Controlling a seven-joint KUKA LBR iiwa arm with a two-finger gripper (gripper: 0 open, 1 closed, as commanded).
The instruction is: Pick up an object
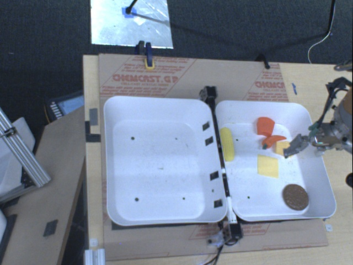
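Gripper (292, 146) low over the right bin (317, 173), beside a small yellow block (282, 147), finger state impossible to tell, brown disc (295, 196) nearby.

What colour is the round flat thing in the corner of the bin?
Brown. The round disc lies in the right bin, shown in the camera view.

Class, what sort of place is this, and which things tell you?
Probably a robotics lab test bench: two shallow white plastic bins clamped side by side on cardboard, small toy-like objects such as a yellow cylinder, and a metal pincer.
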